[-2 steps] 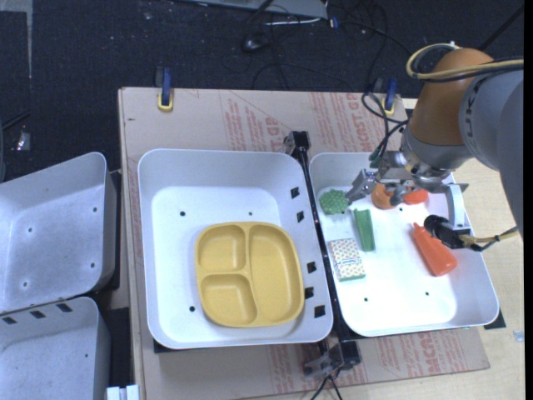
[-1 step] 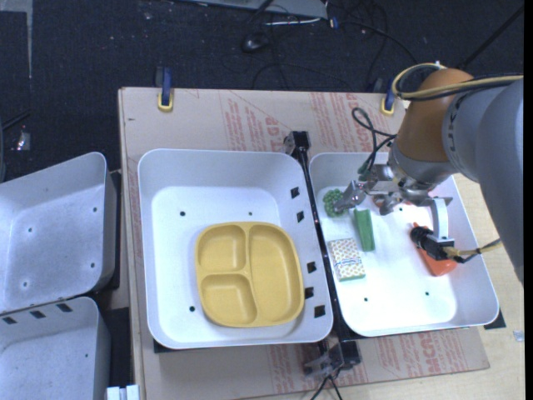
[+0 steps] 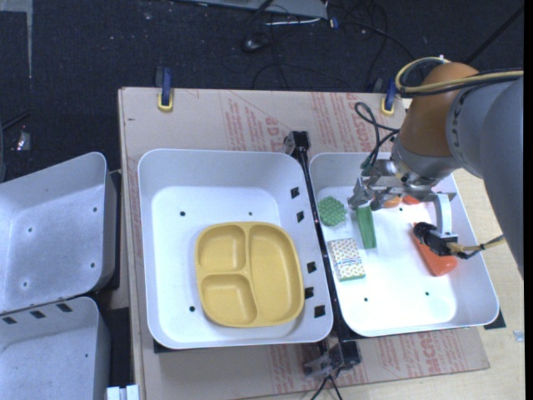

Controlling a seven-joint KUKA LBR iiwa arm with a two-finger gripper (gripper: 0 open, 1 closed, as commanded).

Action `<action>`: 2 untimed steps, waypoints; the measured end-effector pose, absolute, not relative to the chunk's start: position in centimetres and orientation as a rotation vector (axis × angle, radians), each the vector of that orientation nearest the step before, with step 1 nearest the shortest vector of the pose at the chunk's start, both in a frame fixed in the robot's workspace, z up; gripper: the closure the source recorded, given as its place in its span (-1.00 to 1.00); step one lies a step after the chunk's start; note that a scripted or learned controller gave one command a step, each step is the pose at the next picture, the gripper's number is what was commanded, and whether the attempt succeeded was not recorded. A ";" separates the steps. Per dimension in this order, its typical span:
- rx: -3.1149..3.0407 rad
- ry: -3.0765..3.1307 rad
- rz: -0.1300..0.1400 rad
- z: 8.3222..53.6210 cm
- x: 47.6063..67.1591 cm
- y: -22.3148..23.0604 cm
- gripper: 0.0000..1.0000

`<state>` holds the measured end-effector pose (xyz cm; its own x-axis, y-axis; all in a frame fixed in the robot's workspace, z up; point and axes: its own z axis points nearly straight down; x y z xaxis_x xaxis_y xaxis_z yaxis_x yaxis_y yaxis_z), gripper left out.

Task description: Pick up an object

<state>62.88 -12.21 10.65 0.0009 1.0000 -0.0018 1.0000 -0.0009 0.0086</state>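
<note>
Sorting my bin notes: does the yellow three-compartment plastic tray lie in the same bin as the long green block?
No: the yellow three-compartment plastic tray lies in the other white bin, apart from the long green block.

Bright, even overhead light, near-glare on the white bins [image 3: 400, 302] (shadows soft, faint), mild grain throughout

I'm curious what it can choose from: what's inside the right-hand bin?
A green round piece, a green bar, a patterned packet and an orange object. The claw and arm cover the bin's back part.
</note>
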 end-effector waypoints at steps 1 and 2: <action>2.215 2.222 0.004 16.3 63.2 -11.2 1.00; 2.217 2.223 0.002 20.2 63.3 -11.2 1.00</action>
